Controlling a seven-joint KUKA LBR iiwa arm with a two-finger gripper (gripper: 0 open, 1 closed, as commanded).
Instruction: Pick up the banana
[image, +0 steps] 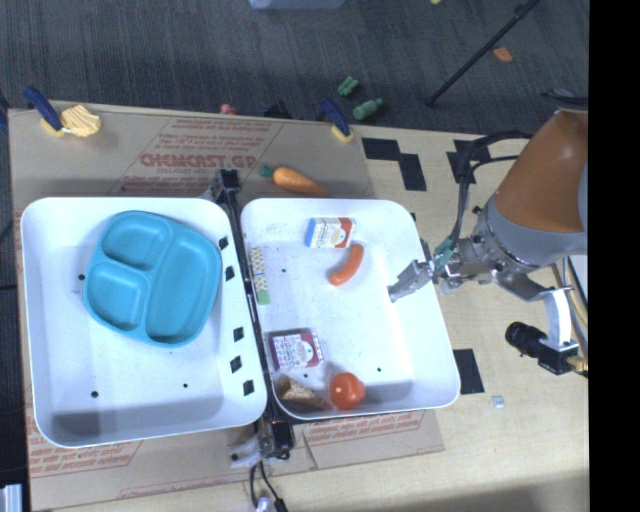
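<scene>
My gripper (408, 280) hangs over the right rim of the right bin (425, 330), on the grey arm with the orange band that comes in from the right. Nothing shows between its tips. A slim pale yellow-green item (260, 275) lies along this bin's left wall, far to the gripper's left; I cannot tell whether it is the banana. Closest to the gripper is an orange-red sausage (346, 265), a short way to its left.
The right bin also holds a small carton (329, 233), a red-and-white packet (296, 350), a tomato (346, 389) and a brownish item (297, 393). A blue divided plate (152, 276) fills much of the left bin (50, 400). A carrot (297, 181) lies behind the bins.
</scene>
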